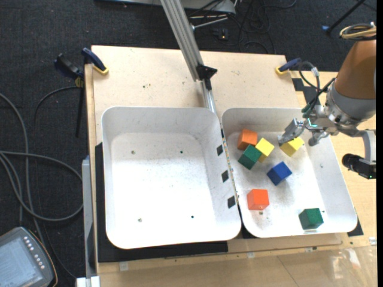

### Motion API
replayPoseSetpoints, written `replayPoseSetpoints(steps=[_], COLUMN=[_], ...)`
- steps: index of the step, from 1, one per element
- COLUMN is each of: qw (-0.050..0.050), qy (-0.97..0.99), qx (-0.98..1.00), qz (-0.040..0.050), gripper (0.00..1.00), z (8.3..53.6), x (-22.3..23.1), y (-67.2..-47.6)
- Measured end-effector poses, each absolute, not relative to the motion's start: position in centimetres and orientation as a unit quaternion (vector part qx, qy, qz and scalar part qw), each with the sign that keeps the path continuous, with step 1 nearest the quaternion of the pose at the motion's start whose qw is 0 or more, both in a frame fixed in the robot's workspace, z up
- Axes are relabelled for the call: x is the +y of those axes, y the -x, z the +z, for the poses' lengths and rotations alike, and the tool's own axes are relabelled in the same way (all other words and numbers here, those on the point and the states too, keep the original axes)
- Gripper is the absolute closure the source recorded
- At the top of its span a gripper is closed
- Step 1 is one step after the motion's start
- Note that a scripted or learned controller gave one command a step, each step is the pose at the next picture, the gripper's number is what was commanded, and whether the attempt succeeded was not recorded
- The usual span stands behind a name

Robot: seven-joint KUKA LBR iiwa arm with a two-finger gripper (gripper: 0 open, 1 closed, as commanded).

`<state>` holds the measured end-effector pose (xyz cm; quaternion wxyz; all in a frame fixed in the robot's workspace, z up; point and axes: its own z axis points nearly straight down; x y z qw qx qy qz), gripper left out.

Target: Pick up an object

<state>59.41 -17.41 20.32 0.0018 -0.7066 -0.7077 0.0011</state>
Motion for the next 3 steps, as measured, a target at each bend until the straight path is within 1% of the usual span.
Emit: replayPoseSetpoints(steps=[1, 2, 3], qw=[0.001, 0.001, 0.0], qy=[0.706, 0.707, 0.706], qx=[-0.708, -0.707, -0.708], qz=[0.0002, 0.0013, -0.0012], gripper=[0.0, 0.0, 0.0], z=[20.5, 16.2, 12.1], x=[-17.4, -17.4, -16.9], y=[-59.5, -59.7, -60.2])
